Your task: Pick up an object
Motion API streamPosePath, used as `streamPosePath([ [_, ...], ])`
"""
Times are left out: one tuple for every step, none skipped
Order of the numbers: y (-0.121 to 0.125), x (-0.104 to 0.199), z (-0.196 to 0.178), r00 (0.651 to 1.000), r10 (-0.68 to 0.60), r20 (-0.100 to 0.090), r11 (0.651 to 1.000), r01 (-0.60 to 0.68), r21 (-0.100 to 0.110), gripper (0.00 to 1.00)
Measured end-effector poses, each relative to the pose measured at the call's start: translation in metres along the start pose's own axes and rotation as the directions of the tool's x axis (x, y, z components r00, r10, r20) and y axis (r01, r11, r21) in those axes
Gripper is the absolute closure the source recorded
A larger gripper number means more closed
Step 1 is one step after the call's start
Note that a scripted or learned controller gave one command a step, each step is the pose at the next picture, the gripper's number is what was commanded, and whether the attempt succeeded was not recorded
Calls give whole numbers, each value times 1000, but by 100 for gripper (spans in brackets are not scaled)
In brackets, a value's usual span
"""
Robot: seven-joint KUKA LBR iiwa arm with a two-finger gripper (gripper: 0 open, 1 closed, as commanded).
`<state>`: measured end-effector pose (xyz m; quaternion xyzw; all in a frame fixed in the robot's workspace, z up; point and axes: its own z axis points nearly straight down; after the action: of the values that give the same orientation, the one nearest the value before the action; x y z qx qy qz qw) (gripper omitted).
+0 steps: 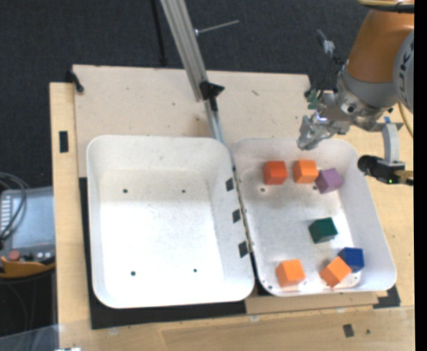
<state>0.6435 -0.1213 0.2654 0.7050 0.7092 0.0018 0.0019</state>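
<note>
The right bin (367, 196) holds several small blocks. Two orange blocks (275, 172) (305, 170) and a purple block (329, 180) lie in a row near its far edge. A dark green block (322, 229) sits mid-bin. Along the near edge are an orange block (290, 272), another orange block (336, 271) and a blue block (352, 257) touching it. My gripper (310, 139) hangs above the bin's far rim, just beyond the orange pair, with nothing seen between its fingers.
The left bin (96, 218) lies beside the right one, their rims meeting at the middle. A slanted aluminium post (188, 42) rises from behind the bins' junction. Bare bench board (140, 101) stretches behind both bins.
</note>
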Motion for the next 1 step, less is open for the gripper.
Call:
streamPosePath([
  [-3, 53, 13, 1000, 0, 1, 1000, 0, 6, 100],
])
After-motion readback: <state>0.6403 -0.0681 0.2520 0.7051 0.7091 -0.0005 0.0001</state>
